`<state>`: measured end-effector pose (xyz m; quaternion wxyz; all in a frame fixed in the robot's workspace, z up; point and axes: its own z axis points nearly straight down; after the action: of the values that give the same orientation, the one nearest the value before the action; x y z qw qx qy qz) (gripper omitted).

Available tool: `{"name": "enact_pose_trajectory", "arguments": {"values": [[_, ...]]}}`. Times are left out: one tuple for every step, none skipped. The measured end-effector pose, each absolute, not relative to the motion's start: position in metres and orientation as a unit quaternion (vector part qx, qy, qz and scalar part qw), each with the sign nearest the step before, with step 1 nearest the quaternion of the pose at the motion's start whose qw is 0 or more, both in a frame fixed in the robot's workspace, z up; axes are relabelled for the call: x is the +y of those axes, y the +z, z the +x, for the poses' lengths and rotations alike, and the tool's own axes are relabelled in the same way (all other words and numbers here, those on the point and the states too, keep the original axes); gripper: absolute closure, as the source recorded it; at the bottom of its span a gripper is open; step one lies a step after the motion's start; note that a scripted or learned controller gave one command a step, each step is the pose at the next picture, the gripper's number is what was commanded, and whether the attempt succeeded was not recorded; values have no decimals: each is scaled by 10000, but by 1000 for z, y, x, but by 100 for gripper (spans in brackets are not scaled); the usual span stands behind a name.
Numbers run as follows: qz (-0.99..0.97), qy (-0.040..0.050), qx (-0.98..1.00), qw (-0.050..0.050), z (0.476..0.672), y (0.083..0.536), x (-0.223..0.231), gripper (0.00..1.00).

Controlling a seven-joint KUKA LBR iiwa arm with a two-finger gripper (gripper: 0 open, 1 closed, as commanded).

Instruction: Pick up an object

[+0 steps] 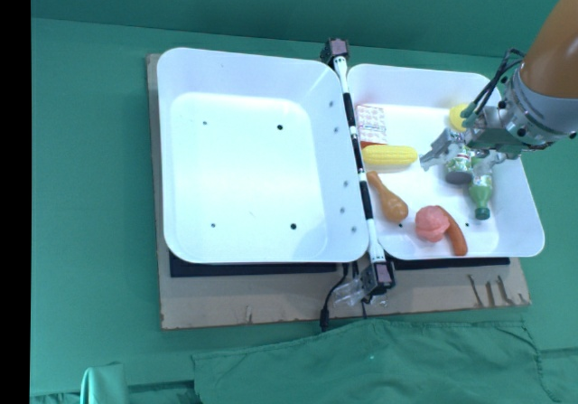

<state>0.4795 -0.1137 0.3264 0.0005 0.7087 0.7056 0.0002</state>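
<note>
1 fixed overhead camera, slanted down over both bins [244, 68].

Crowding the right bin [411, 81]'s near edge: drumstick [388, 198], pink toy [433, 222], sausage [456, 239], corn [390, 155] and packet [371, 121] lining its left wall, leaving room along its far edge

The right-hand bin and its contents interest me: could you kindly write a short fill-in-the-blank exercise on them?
1. The corn cob lies in the ____ bin.
2. The gripper hovers over the ____ bin.
3. The green bottle lies on the bin's ____ side.
4. The packet lies beside the ____ between the bins.

Missing words: right; right; right; divider
</note>
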Motion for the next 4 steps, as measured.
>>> {"name": "enact_pose_trajectory", "arguments": {"values": [[7088, -11, 7054, -14, 487, 278, -108, 0], [7089, -11, 7053, -15, 479, 232, -104, 0], [7089, 14, 7053, 14, 481, 184, -105, 0], [7102, 44, 7039, 79, 483, 199, -107, 100]]}}
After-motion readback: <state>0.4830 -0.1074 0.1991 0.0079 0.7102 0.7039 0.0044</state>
